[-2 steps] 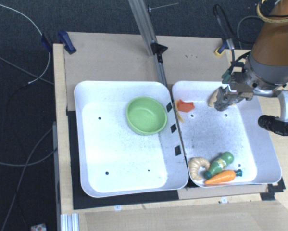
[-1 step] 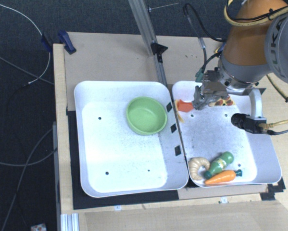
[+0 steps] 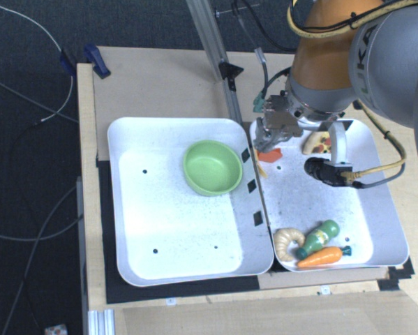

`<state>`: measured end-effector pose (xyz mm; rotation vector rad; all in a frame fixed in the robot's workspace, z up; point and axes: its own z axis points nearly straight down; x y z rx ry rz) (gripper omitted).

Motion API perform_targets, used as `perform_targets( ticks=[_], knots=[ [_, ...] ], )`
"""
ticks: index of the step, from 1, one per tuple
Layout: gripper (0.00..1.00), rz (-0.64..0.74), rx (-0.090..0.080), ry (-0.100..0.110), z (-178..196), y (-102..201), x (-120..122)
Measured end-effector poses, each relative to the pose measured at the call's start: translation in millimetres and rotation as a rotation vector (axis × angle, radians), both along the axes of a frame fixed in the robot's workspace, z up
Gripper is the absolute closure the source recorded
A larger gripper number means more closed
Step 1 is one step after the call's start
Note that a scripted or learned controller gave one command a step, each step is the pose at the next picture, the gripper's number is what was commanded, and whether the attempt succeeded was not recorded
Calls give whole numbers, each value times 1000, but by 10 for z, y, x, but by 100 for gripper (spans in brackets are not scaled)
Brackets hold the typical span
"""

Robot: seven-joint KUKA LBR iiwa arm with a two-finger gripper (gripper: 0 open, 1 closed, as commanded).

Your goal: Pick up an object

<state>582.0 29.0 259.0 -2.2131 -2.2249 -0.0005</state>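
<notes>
My gripper hangs low over the far left corner of the right bin, close to the divider between the bins. A small red-orange object lies on the bin floor right below its tip; whether they touch is unclear. A pale piece with red spots lies just right of the gripper, partly behind the arm. At the right bin's near edge lie a beige curled piece, a green bottle-shaped toy and an orange carrot. A green bowl stands upright in the left bin.
The arm's grey and orange body looms over the back of the right bin, with a black cable fitting hanging beside the wrist. A slanted metal pole rises behind the bins.
</notes>
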Motion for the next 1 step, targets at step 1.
perform_targets(
  ticks=[1],
  knots=[
    [100, 1, 0, 9, -173, 548, 30]
  ],
)
